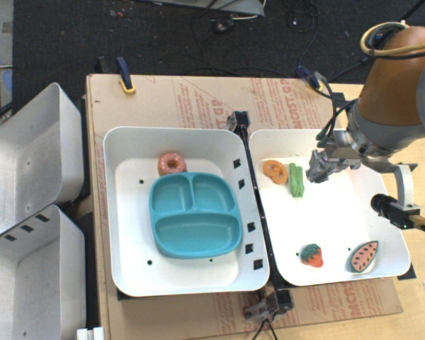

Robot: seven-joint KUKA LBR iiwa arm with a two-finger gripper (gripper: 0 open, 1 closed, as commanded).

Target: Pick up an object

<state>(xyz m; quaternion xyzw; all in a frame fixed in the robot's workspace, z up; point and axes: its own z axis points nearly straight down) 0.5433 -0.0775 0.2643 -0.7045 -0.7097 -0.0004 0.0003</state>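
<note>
- White plastic forms two shallow bins side by side on a cardboard-covered desk (99, 190), seen from above at a slant.
- Left bin (120, 211) holds a teal divided tray (195, 214) in its middle, with a pink doughnut (172, 163) touching the tray's far edge.
- Right bin (382, 218) holds four small toy foods, all lying on its floor.
- An orange round piece (274, 171) and a green stick-shaped piece (296, 180) sit just beside each other near the bin's far left corner.
- A strawberry (312, 255) and a watermelon slice (364, 256) lie near the front edge, apart from one another.
- From the right, the grey arm with its orange band (393, 69) reaches over the right bin.
- Its pincer (319, 170) hangs just to the right of the green stick; whether it touches the bin floor is unclear.
- From this angle I cannot tell whether the pincer is released or clenched; the dark tip is too small and blurred.
- Nothing can be seen between its tips, so no object appears held.
- Judged from this, the pick is not yet done: every toy rests in its bin.
- What seems left is to settle on a target, most likely the green stick or the orange piece nearby, grip it, and lift it clear.
</note>
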